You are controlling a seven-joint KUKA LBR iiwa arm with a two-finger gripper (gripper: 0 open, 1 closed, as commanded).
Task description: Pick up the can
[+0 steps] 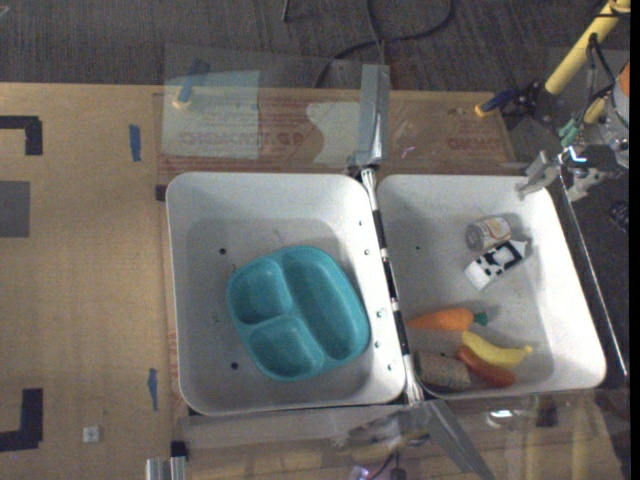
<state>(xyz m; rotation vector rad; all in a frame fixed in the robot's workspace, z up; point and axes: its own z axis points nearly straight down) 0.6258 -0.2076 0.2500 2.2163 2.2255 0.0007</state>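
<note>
Camera view is looking down on the counter, where two white bins are sitting side by side. The can is lying on its side in the upper part of the right bin, with a black-and-white carton touching it just below. That closeness is looking like the main risk: a claw coming down over the can is likely to catch the carton as well, either pinching both or nudging the can so it is rolling away, since a can on its side is turning easily on a smooth bin floor. Toward the near end of the same bin, a carrot, a banana, a reddish piece under the banana and a brownish item are crowding together, well apart from the can, so they are posing little threat. The left bin is holding a teal divided plate with nothing showing in its compartments. The claw is hovering at the far right corner of the right bin, above the rim; whether it is wide or narrow I cannot tell, and nothing is showing in its grip.
</note>
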